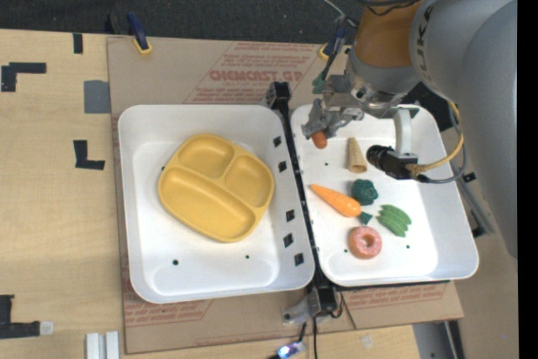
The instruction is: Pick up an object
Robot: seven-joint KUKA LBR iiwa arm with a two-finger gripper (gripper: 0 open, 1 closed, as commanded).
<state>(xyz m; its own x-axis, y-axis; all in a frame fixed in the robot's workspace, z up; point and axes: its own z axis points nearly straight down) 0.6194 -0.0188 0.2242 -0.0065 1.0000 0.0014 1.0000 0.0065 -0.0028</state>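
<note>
Hand (324,126) half-hidden under wrist, grip state unclear, small orange-red piece (319,139) at its tip.

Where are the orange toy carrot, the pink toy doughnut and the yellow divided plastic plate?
orange toy carrot (335,200), camera view, mid-body.
pink toy doughnut (365,243), camera view, the ring.
yellow divided plastic plate (217,187), camera view, central ridge.

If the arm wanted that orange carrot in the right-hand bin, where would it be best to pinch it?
Probably across the thick middle of the carrot, coming straight down from above. It lies flat, slanting from its thin tip at upper left to the green top at lower right, so the fingers should close across its narrow width. The pink donut and green broccoli piece sit near the leafy end, so the middle looks freer.
</note>
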